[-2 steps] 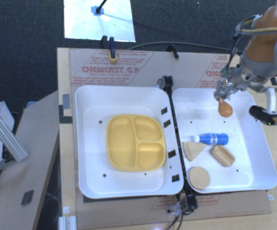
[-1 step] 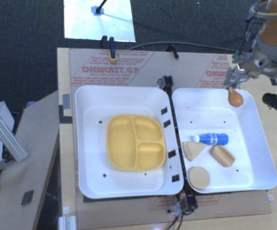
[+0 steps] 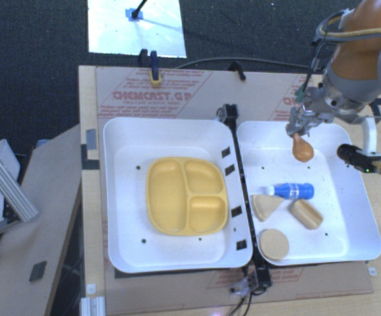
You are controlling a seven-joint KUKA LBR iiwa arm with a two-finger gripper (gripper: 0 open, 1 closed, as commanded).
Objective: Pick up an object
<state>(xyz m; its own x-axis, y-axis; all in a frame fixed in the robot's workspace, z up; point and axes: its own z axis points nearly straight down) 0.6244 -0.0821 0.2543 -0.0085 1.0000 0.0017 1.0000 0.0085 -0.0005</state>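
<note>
The gripper (image 3: 302, 125) hangs over the far part of the right bin (image 3: 355, 242), its metal fingers closed on the narrow top of a smooth, brown, pear-shaped piece (image 3: 302, 148), which dangles below them over the white floor.

Nearer in the same bin lie four more things, close together: a glossy blue tube with a white cap (image 3: 289, 191) lying on its side, a tan wedge (image 3: 266, 206) just beside its cap end, a rounded tan loaf (image 3: 307, 214) tilted to the right of the wedge, and a flat tan disc (image 3: 274, 243) near the front left corner. The far left corner and the right side of this bin show bare white floor.

The left bin (image 3: 121, 176) holds a matte yellow plate (image 3: 185, 195) with rounded corners and three hollows, lying flat near the middle, with bare white floor all round it. A black strip with clips (image 3: 238, 196) runs between the two bins.
</note>
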